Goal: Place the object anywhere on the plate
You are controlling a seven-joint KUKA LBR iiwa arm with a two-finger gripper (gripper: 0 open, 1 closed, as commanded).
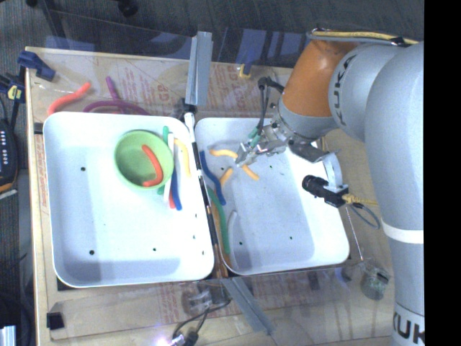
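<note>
A grasp is being attempted: the tool [248,152] is lowered beside orange sticks [238,166]; its state cannot be told. A lift, then carriage to the plate [144,160], is called for.

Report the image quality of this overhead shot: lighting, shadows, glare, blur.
Camera view: even, soft lighting; the left bin shows a grey shadow along its near wall; a bright glare spot sits on the bench's front edge; the picture is slightly soft overall, so the gripper and the thin strips beneath it blur together; the green plate reads clearly.
</note>
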